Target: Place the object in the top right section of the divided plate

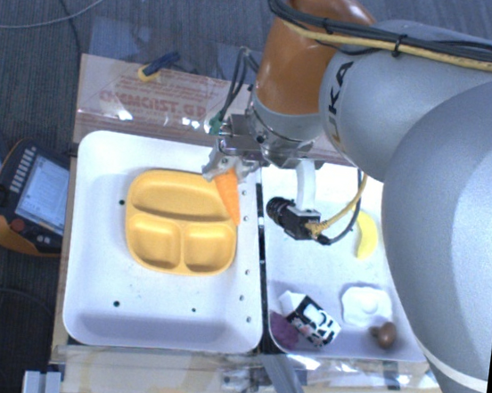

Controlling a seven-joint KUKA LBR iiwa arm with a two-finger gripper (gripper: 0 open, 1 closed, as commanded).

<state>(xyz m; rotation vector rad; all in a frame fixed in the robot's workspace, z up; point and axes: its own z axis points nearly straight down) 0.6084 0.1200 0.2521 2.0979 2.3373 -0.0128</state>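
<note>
Orange and tapered, the carrot [228, 194] sits between the fingers of the hand [223, 175], clamped at its thick end, just above the right edge of the yellow divided plate [180, 221] in the left bin [88, 305]. You should judge it light, stiff and a little slippery, probably plastic. Keep the hold near the thick end.
</note>
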